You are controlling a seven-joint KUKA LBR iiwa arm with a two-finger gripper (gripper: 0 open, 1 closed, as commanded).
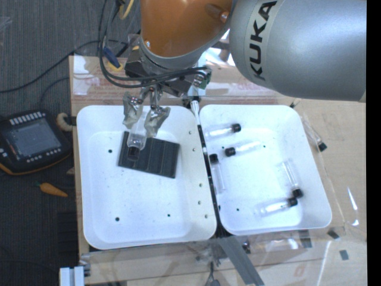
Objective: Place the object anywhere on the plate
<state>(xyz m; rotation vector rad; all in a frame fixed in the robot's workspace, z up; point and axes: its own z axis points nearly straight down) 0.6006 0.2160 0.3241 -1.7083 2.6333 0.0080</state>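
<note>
Overhead, arm: the grey KUKA arm (297, 34) fills the upper right of the frame, and its orange band (178, 16) sits at upper centre, above the left bin.
Left bin: a shallow white bin (101, 219) in the lower left half of the frame, holding a dark ribbed plate (156, 157) in its upper part.
Right bin: a second white bin (309, 154) just beside the first, their inner rims touching along the centre.
Loose vials: several clear vials with black caps lie scattered in the right bin, one near its top (223, 130), one just below it (241, 150), one by the inner rim (215, 171), and two at the lower right (290, 177) (275, 206).
Surroundings: a black pendant with a screen (30, 142) lies on the grey floor at the left edge; cables (110, 55) loop down at upper left of the arm.
Gripper: the gripper (144, 124) hangs over the upper left corner of the plate, fingers (130, 113) apart with a vial between them.
Object: a clear vial (137, 142) with a dark lower end stands nearly upright between the fingers, its lower end on the plate's left part.
Obstruction: the wrist hides the bin's upper rim behind it.
</note>
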